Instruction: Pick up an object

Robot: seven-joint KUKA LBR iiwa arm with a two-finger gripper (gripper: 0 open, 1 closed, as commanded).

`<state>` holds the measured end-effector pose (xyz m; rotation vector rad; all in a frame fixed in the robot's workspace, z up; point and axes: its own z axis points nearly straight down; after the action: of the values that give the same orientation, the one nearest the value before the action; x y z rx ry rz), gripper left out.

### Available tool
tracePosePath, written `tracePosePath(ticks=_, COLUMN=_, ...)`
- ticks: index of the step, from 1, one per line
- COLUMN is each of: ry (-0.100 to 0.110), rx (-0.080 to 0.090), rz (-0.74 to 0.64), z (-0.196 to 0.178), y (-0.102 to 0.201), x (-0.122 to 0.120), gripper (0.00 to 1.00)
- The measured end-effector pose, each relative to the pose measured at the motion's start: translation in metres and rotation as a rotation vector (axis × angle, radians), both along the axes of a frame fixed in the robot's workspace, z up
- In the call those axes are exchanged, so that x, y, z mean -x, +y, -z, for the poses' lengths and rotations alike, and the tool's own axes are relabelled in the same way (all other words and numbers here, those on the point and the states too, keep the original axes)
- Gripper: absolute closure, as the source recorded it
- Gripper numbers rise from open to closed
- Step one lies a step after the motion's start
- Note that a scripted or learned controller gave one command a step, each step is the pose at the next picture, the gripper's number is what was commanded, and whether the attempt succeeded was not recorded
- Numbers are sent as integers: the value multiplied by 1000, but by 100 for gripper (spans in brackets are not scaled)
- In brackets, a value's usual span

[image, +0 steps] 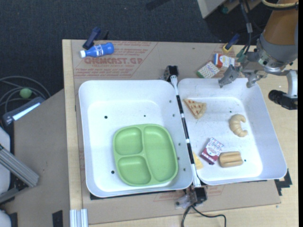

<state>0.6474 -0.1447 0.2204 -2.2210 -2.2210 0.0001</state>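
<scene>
The right bin (265, 110) holds a toy waffle wedge (194, 108) near its back left. A toy croissant (238, 125) lies toward the right, and a tan bread roll (230, 159) sits at the front. A red and white snack packet (213, 150) lies beside the roll, next to a small yellow piece (197, 162). My gripper (238, 79) hangs over the back rim of the right bin, above and behind the croissant. It is open, with its two dark fingers spread and nothing between them.
A green divided plate (144, 153) lies in the left bin (94, 108). On the bench behind the bins are a blue bottle (97, 50) and small printed packets (214, 66), close to the gripper's left. A black clip (171, 72) sits at the divider's back end.
</scene>
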Motion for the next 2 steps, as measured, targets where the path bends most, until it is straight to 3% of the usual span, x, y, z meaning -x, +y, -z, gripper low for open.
tracePosePath(ticks=1, ry=2, rx=0, rz=1, z=121, y=-24, x=24, gripper=0)
tracePosePath(ticks=2, ry=1, rx=0, rz=1, z=136, y=-52, x=66, gripper=0)
